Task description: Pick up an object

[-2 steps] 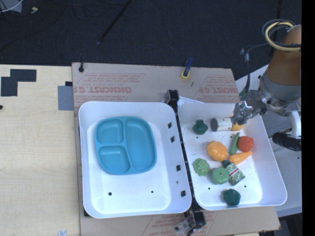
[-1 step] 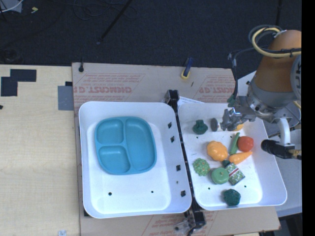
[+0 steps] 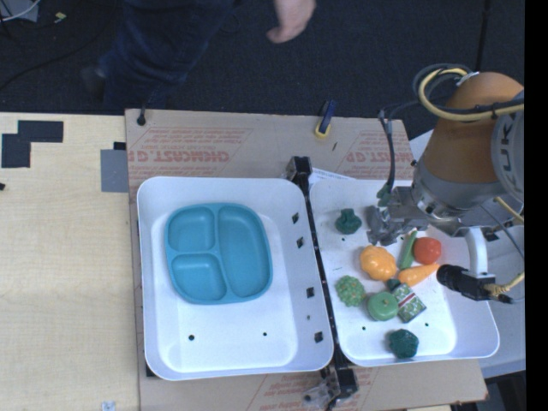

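2 white bins sit side by side on the counter (image 3: pixel 68 255). The left bin (image 3: pixel 163 332) holds 1 blue plate (image 3: pixel 218 253) with 3 compartments, lying flat toward the bin's far left part.

The right bin (image 3: pixel 462 336) carries all the toy food. I count 8 pieces: 1 dark green piece (image 3: pixel 348 222) alone near the far side, 1 yellow pepper (image 3: pixel 378 262) in the middle, 1 red tomato (image 3: pixel 427 250) to its right, 1 thin green pod (image 3: pixel 407 249) between those 2, 1 orange carrot (image 3: pixel 417 274) just below the tomato, 1 broccoli (image 3: pixel 349 291) toward the divider, 1 round green piece (image 3: pixel 382 306) touching 1 small green packet (image 3: pixel 409 304), and 1 dark green lump (image 3: pixel 402 343) near the front edge. The pepper, pod, tomato and carrot crowd close together.

The arm (image 3: pixel 467 144) reaches in from the right, its orange band over the bin's far right corner. The jaws (image 3: pixel 383 229) hang just above the pepper, near the pod; I cannot tell whether they are spread or pressed together, and nothing shows between them.

1 hand (image 3: pixel 291 11) of a person is at the top, beyond the counter. 1 blue-and-yellow clip (image 3: pixel 325 120) sits on the far edge of the cardboard (image 3: pixel 223 148) under the bins.
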